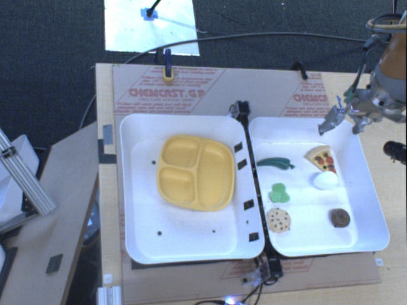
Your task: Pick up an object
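My gripper [344, 120] hangs over the far edge of the right bin [299, 129], fingers spread open with nothing between them. Below it lies a pizza slice [322, 159], and next to that a white egg [326, 180]. A green bean pod [275, 163] rests near the bin's left side, with a green round piece [278, 193] under it. A speckled cookie [278, 220] and a brown round piece [339, 218] sit toward the near edge.
The left bin [143, 170] holds a yellow divided tray [196, 172]. A black divider strip [248, 176] runs between the bins. A cardboard sheet [191, 91] lies under both bins.
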Tool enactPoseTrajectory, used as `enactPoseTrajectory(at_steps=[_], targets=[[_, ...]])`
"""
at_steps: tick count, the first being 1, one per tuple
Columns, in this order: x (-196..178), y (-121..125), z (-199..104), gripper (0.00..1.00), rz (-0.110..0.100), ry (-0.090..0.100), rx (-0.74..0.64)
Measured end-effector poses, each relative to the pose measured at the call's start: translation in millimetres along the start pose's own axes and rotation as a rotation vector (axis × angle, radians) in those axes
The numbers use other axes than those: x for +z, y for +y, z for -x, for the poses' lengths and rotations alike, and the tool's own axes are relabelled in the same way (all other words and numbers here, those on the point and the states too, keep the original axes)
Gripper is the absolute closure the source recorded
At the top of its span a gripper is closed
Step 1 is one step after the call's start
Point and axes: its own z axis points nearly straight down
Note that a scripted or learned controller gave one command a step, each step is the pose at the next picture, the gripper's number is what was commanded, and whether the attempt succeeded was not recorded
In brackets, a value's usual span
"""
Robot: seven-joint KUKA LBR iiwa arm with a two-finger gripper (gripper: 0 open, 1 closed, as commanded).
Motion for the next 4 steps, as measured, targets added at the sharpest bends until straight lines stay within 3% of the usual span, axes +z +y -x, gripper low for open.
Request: enactPoseTrajectory(at_steps=[1, 3, 4], targets=[[-8.4, 2.2, -0.8, 0.00, 0.012, -0.002, -0.003], [111.7, 4.2, -3.2, 0.00, 0.009, -0.001, -0.004], [148.1, 7.0, -3.0, 0.00, 0.016, -0.005, -0.005]])
